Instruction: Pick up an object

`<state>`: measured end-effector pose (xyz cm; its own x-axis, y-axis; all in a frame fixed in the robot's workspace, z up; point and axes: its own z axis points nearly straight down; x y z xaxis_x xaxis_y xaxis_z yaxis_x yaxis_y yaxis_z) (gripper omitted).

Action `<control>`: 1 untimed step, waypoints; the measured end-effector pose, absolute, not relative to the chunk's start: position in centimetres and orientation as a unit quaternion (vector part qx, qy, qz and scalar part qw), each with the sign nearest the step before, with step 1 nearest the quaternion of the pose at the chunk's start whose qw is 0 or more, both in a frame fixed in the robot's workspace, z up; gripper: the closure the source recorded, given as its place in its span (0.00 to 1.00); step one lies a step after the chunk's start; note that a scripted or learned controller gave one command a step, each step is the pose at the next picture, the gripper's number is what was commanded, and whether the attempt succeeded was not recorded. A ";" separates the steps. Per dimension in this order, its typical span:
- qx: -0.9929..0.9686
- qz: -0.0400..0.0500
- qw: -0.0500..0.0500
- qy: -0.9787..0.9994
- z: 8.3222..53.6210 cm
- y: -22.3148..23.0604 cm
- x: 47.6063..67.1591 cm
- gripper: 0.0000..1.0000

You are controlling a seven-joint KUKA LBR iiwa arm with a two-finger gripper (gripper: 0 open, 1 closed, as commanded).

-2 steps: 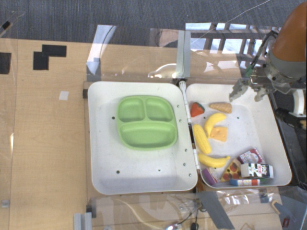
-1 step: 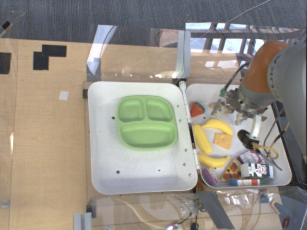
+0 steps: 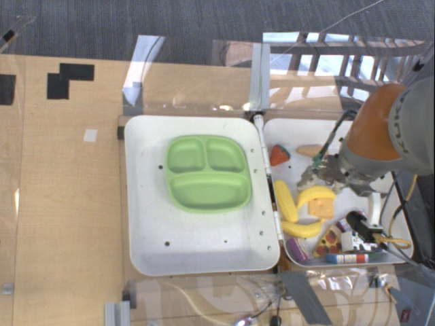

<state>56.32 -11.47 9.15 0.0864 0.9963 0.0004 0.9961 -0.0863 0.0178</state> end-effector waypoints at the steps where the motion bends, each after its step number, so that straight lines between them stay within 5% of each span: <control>1: 0.727 0.008 0.008 0.687 9.2 -10.9 51.8 0.00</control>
